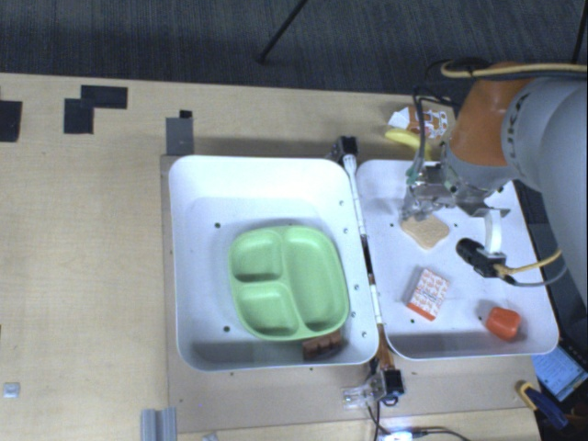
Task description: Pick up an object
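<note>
The right bin (542, 333) holds a tan bread-like slab (427, 234), a red and white packet (428, 294) and a small orange object (503, 322). My gripper (421, 203) hangs low in the bin's far left part, right at the far edge of the tan slab. I see nothing lifted off the bin floor. In the left bin (188, 246) lies a green divided plate (289, 278), and a brown item (322, 345) peeks out from under its near edge.
Behind the right bin, on the bench, lie a yellow banana-like thing (401, 138) and a small wrapper (432, 119). A black-tipped white rod (348, 154) lies along the ridge between the bins. The grey arm (542, 136) covers the right bin's far right corner.
</note>
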{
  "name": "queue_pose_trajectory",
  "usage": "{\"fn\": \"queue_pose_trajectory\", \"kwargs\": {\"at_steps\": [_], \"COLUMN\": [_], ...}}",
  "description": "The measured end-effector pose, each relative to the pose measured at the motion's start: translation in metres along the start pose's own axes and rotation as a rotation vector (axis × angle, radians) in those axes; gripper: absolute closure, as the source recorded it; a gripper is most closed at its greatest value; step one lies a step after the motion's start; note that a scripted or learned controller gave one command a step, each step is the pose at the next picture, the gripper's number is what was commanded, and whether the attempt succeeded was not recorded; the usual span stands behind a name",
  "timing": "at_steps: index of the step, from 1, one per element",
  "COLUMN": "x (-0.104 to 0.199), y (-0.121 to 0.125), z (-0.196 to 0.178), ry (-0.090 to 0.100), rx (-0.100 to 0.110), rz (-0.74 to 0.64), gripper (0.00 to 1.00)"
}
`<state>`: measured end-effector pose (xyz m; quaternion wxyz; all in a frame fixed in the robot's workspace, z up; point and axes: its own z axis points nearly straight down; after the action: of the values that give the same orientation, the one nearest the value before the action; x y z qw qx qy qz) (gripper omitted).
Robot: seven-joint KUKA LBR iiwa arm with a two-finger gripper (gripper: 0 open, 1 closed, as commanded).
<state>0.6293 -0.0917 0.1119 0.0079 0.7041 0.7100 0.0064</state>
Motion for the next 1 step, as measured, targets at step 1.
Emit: {"fn": "queue_pose_trajectory", "kwargs": {"at_steps": [1], "x": [0.0], "y": [-0.0001], "z": [0.0002], "ry": [0.0], "rx": [0.0], "rz": [0.0], "gripper": [0.0]}}
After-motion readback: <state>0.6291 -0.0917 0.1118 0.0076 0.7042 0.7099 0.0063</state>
